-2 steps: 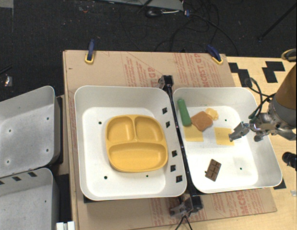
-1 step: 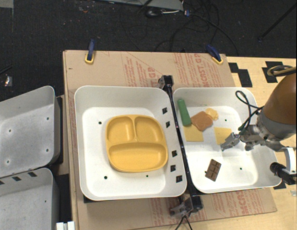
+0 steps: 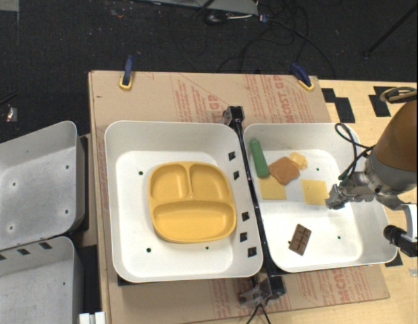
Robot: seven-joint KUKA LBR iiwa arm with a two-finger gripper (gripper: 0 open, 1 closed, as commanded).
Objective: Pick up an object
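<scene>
The right bin [image 3: 344, 248] holds a green stick [image 3: 259, 158], a brown lump [image 3: 284, 171], a small yellow piece [image 3: 298, 160], two pale yellow squares [image 3: 273, 190] [image 3: 315, 192] and a dark chocolate bar [image 3: 300, 239]. My gripper [image 3: 335, 199] hangs low over the right side of that bin, just right of the second yellow square. Nothing shows between its tips.
The left bin [image 3: 127, 248] carries a yellow divided plate [image 3: 192, 201]. A black divider [image 3: 248, 181] runs between the bins. Grey metal trays [image 3: 33, 181] lie off the bench at the left. Clamps [image 3: 127, 73] [image 3: 302, 77] hold the cardboard's far edge.
</scene>
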